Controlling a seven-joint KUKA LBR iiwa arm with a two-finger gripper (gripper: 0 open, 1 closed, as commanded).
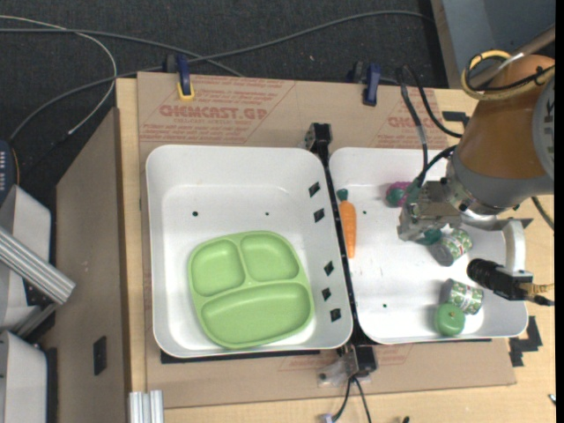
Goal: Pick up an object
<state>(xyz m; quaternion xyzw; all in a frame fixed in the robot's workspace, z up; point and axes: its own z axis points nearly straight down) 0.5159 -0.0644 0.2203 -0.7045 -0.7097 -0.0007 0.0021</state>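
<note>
Descent stage, I judge: my gripper [423,223] is down in the right bin [388,320] over a small green-grey can [451,247], carrot [349,226] well to its side; whether it's open or holding anything I cannot tell; next, confirm before lifting.

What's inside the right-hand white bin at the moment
The right bin holds an orange carrot, a green bottle, a greyish can and a purple item. The hand covers whatever lies beneath it.
</note>
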